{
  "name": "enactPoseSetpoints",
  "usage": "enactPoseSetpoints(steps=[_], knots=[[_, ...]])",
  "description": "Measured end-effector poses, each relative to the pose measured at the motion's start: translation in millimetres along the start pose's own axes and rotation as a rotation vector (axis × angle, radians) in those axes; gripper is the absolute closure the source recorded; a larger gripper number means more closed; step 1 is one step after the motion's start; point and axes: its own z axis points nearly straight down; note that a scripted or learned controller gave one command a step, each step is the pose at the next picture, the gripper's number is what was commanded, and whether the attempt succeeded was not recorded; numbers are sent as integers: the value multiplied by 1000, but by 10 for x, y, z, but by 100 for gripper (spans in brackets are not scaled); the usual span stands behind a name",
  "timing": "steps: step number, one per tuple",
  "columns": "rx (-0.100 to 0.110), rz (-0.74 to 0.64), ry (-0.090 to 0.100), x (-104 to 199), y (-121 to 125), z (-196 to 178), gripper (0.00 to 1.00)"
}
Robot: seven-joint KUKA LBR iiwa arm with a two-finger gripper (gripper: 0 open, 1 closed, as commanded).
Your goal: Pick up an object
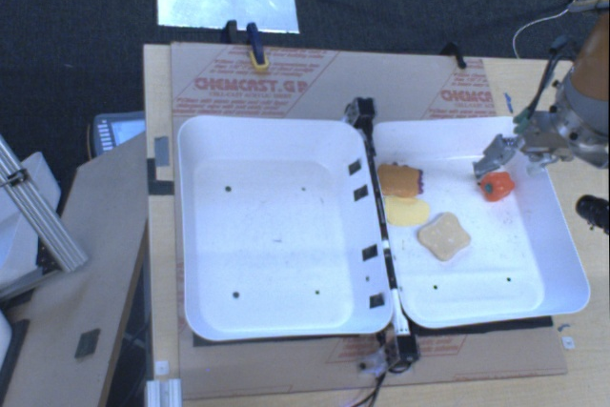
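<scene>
- Bench (315,71): cardboard-topped, carrying both bins side by side, clipped together down the middle seam.
- Left bin (276,234): you have nothing to pick here; just a bare white floor with a few small dark dots.
- Right bin (534,286): all your candidates sit in this one, grouped in its upper half.
- Arm (591,81): comes in from the right edge, wrist over the right bin's upper right corner, cables trailing above it.
- Gripper (498,159): low over the bin, its tip right at the red-orange object. You'll want to know the finger state: I cannot tell from this angle whether they are spread or closed, and I can't see anything clearly between them.
- Tan bread-like piece (444,236): flat on the floor, mid-bin, well apart from the gripper.
- Yellow flat piece (408,212): just beside the bread piece, touching or nearly touching the brown item above it.
- Brown-orange block (400,180): against the divider wall, far from the gripper.
- Red-orange object (495,187): smallest, the likely target, directly under the gripper tip, looks to be resting on the bin floor.
- Progress, my read: approach done, gripper on target. Grasp unconfirmed, lift not yet done. Treat the pick as open until you see the object clear the floor.
</scene>
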Motion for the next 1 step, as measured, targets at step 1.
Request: enactPoseSetpoints(steps=[1], knots=[[-3,-3,0,0,9,-114,100]])
